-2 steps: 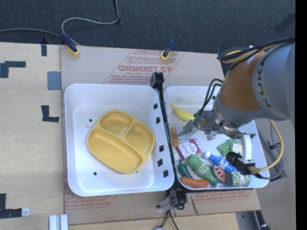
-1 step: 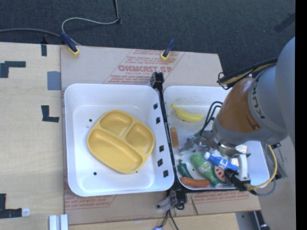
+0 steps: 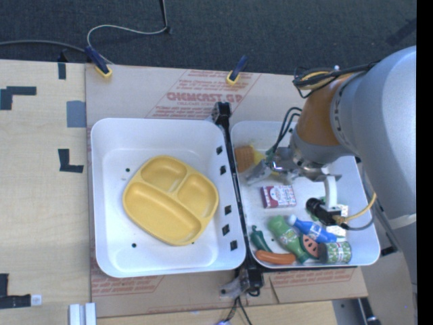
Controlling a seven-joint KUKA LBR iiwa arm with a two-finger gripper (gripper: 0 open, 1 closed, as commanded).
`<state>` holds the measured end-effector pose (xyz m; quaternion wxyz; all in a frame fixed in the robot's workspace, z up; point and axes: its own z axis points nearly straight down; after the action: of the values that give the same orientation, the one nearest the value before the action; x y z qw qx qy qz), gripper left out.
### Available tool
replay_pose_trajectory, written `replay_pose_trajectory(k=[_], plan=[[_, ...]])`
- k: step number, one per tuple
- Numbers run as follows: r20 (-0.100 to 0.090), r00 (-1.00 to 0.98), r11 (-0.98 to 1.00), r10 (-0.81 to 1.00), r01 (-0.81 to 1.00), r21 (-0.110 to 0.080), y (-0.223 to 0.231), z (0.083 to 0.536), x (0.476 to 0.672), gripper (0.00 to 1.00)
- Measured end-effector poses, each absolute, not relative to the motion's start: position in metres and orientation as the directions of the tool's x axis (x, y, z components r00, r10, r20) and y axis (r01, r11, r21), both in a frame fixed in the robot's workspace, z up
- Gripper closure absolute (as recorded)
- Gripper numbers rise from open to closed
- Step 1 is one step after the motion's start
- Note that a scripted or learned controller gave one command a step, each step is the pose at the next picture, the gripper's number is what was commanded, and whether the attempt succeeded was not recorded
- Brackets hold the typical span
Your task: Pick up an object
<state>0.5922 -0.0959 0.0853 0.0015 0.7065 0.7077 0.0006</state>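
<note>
The grey arm (image 3: 389, 114) looms largest, sweeping in from the right with its orange band (image 3: 318, 117) just above the wrist. Below that band the gripper (image 3: 260, 170) is down in the right bin (image 3: 369, 249), near the bin's upper left corner, and its metal fingers (image 3: 254, 173) point toward the divider between the bins. Whether those fingers are open or closed, one cannot tell from this angle. Just beside them, against the bin's left wall, sits a small orange-brown block (image 3: 244, 157). Nothing can be seen between the fingers. Just below the gripper lies a red and white packet (image 3: 279, 196). Along the bin's front edge there is a cluster: a dark green pepper (image 3: 260, 239), a hot dog (image 3: 274, 256), a green bottle (image 3: 284, 229), a blue and white tube (image 3: 314, 229), a watermelon slice (image 3: 311, 245) and a green can (image 3: 336, 252). In the left bin (image 3: 108, 181), a yellow divided plate (image 3: 170, 199) lies flat. Both bins rest on the cardboard-covered surface (image 3: 135, 97).
</note>
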Motion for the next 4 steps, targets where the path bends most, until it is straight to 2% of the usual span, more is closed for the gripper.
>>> replay_pose_trajectory(k=[1,2,3,4], plan=[[-0.002,-0.002,0.002,1.0,1.0,0.002,-0.096,0.095,0.592,1.0],[-0.003,-0.002,0.002,1.0,1.0,0.002,-0.096,0.095,0.592,0.0],[-0.006,0.001,-0.001,1.0,1.0,-0.008,-0.106,0.084,0.666,0.0],[-0.007,-0.001,0.001,1.0,1.0,-0.009,-0.105,0.093,0.666,1.0]])
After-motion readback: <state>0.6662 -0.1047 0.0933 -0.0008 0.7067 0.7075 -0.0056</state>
